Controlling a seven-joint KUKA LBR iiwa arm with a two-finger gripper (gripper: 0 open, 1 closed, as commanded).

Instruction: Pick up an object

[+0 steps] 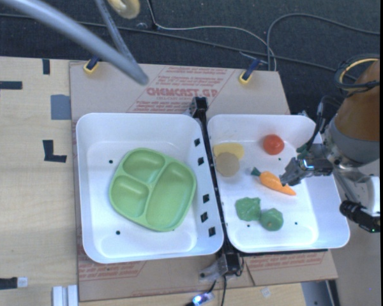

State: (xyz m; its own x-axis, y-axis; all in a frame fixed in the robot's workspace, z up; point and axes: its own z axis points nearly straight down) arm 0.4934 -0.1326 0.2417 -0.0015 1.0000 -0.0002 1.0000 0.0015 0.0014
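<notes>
Right bin [319, 231]: holds all the candidates; I work inside it.
Left bin [89, 190]: a green plate [154, 189] only.
My gripper [292, 174]: low over the carrot's right end; how far it is open, I cannot tell, and no hold is evident.
Carrot [274, 182]: mid-bin, lying slantwise. I judge I should straddle its width, not its length.
Tomato [273, 144]: farther back, well apart.

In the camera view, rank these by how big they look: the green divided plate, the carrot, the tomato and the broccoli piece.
Largest to smallest as they look:
1. green divided plate, by far
2. carrot, the longest of the small items
3. broccoli piece and tomato: too alike to rank, the broccoli perhaps slightly bigger
</notes>
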